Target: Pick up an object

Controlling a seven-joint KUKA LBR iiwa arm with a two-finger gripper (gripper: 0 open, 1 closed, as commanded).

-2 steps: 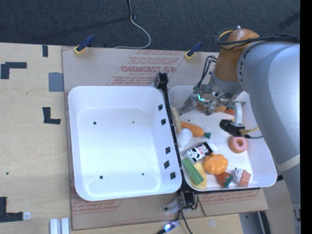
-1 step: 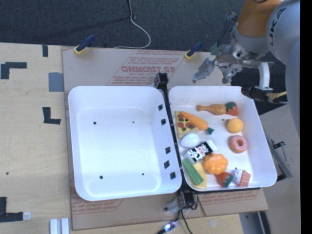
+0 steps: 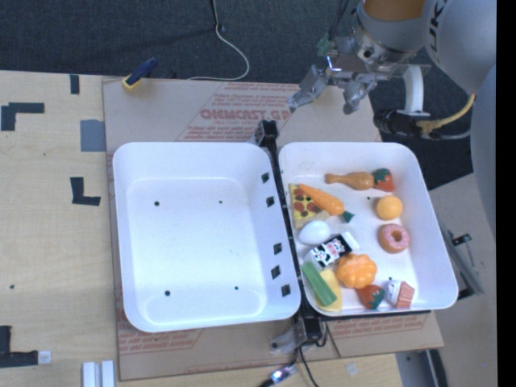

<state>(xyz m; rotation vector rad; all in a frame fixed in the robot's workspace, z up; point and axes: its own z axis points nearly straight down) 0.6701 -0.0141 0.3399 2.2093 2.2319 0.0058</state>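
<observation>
Gripper: raised above the bench, beyond the far edge of the right bin, over the brown board. Jaws spread wide; nothing between the fingers, nothing touched.

Candidate objects: all lying in the right bin, below and nearer the camera than the jaws, well apart from them.
- Chicken drumstick: closest to the jaws; long axis running across the bin, thin end pointing left toward the divider, thick end against a red-and-green tomato.
- Carrot: long axis slanted, green tip pointing down-right, partly over a pizza slice.
- Orange ball and pink doughnut: further from the jaws, near the bin's right wall.
- White egg, black-and-white carton, orange pumpkin: packed touching one another, farther still.
- Green stick on a yellow wedge: long axis slanted, at the near-left corner.
- Small red-and-white items: at the near wall, too small to identify.

Left bin: down and left of the jaws. Blue-and-yellow item on the bench, far left of the jaws. Black cable hanging over the dark floor, left of the jaws.

Obstruction: nothing between jaws and bin contents; objects crowded along the divider.
</observation>
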